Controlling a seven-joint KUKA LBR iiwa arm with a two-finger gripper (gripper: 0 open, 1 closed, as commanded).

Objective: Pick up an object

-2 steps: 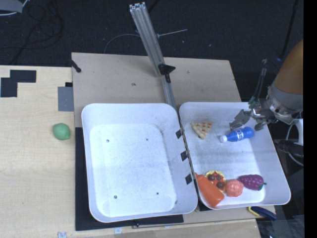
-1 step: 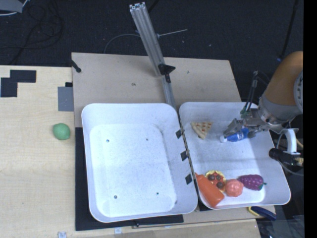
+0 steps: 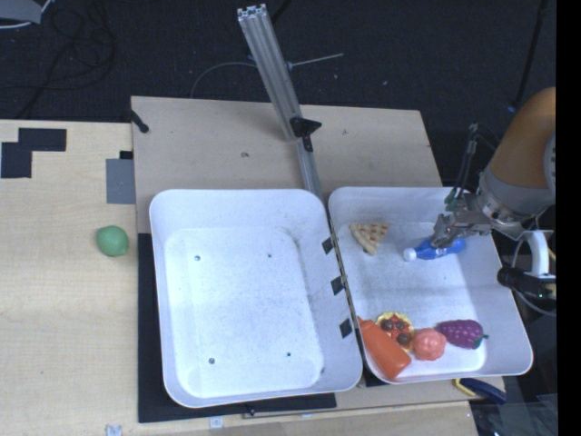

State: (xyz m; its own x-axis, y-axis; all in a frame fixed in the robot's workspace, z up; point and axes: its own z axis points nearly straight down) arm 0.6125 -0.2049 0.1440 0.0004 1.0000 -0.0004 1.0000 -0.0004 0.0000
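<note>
In the right bin point(image 3: 508, 352) a blue and white object point(image 3: 436, 250) lies near the far right side. My gripper point(image 3: 448, 232) is down right over its right end, touching or almost touching it. A tan waffle-like wedge point(image 3: 369, 235) lies at the bin's far left. Along the near edge sit an orange carrot-like piece point(image 3: 384, 352), a small pizza-like piece point(image 3: 394, 322), a pink-red round fruit point(image 3: 428, 343) and a purple grape bunch point(image 3: 462, 333).
The left bin point(image 3: 182, 216) stands beside the right one, joined by black clips point(image 3: 337, 284). A green ball point(image 3: 113, 241) rests on the bench to the left. A metal rail point(image 3: 277, 71) slants up behind the bins.
</note>
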